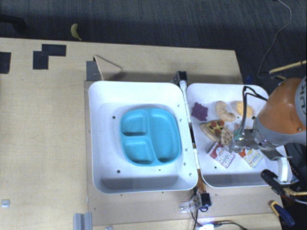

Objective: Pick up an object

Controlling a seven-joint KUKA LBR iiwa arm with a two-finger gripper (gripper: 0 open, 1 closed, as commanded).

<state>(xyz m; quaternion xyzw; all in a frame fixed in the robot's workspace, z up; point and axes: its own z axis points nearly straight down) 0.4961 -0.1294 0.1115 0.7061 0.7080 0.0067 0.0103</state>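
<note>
Wooden bench point(48, 128) bears two white bins point(103, 128), apparently over dark carpet point(144, 13).

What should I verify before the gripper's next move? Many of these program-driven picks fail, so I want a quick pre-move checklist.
1. Gripper over the right bin: ok, it is low among the items.
2. Target close by: ok, the pizza slice toy lies right beside it.
3. Something between the fingers: cannot tell, the wrist hides them.
4. Neighbours crowding the pick: not ok, the card packets and bread-like pieces lie close.
5. Purple piece out of the way: ok, it sits apart.
6. Blue tray in the left bin: ok, away from the arm.
</note>
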